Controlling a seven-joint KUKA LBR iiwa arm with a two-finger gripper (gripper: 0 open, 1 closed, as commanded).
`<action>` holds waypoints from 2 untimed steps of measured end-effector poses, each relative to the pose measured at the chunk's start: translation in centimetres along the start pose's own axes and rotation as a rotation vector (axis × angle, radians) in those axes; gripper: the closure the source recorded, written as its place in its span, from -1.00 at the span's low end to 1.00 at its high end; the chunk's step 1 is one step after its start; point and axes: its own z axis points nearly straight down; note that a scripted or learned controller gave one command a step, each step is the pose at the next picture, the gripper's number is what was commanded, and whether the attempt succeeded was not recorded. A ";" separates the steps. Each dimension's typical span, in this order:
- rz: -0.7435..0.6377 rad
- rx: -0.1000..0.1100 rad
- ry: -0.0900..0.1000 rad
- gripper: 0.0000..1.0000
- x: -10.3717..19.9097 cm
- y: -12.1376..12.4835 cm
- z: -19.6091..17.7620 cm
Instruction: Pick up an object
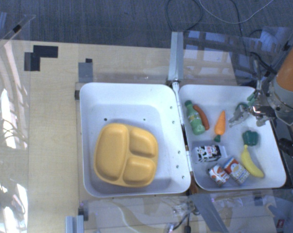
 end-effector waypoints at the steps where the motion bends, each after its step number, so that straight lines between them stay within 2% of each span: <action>1: -0.140 -0.003 -0.001 -1.00 2.5 -1.1 -5.5; 2: -0.141 -0.001 0.001 -1.00 2.0 1.0 14.0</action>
